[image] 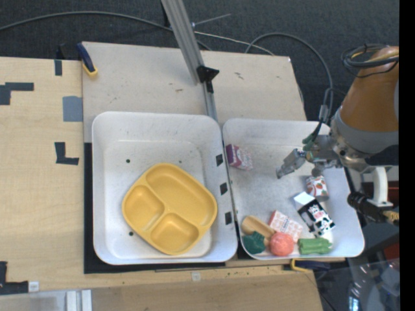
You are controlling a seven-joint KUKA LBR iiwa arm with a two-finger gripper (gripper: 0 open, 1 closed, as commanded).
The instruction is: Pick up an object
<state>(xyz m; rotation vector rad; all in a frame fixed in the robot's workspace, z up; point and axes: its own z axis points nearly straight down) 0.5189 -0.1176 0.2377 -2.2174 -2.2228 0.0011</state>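
Observation:
My gripper (300,168) hangs over the upper right part of the right bin (262,186), open, with nothing between its fingers. A red and white can (316,186) lies just below it. A black and white carton (316,216) lies further toward the front. Along the bin's front edge sit a pink checked packet (285,223), a tan block (257,225), a dark green piece (254,242), a red ball (281,244) and a light green vegetable (314,245). A small pink and white carton (240,156) stands alone at the bin's upper left.
The left bin (110,173) holds a yellow divided plate (170,207). A grey metal pole (188,37) slants in from the top and ends at the bins' shared wall. A yellow and blue clamp (87,59) grips the bench's far left corner.

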